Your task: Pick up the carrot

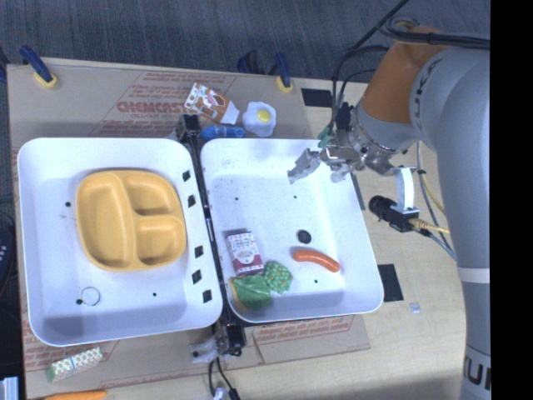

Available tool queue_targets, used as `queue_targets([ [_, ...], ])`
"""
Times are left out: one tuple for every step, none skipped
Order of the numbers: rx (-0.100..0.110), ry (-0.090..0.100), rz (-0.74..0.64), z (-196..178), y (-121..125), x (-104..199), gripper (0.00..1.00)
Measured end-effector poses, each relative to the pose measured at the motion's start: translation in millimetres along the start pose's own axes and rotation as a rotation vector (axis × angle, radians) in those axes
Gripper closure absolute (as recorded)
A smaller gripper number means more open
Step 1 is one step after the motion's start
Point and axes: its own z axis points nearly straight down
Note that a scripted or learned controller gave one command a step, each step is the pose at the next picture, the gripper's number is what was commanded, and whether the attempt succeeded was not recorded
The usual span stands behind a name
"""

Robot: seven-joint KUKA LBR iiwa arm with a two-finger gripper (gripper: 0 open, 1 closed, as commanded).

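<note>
The carrot point(316, 259) is small and orange and lies flat near the front right corner of the right bin point(250, 161). My gripper point(320, 170) hovers over that bin's back right part, well behind the carrot and apart from it. Its fingers are open, and nothing is between them.
In the right bin, a small dark disc point(303, 237) lies just behind the carrot. A red-labelled box point(243, 251) and green toy vegetables point(262, 283) lie to the carrot's left. A yellow divided tray point(131, 217) sits in the left bin point(42, 307). Packets and a toy egg point(261, 117) lie behind the bins.
</note>
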Motion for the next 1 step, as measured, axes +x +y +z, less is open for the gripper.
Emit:
queue_targets([
  [0.0,0.001,-0.21,40.5,-6.1,61.3,0.0],
])
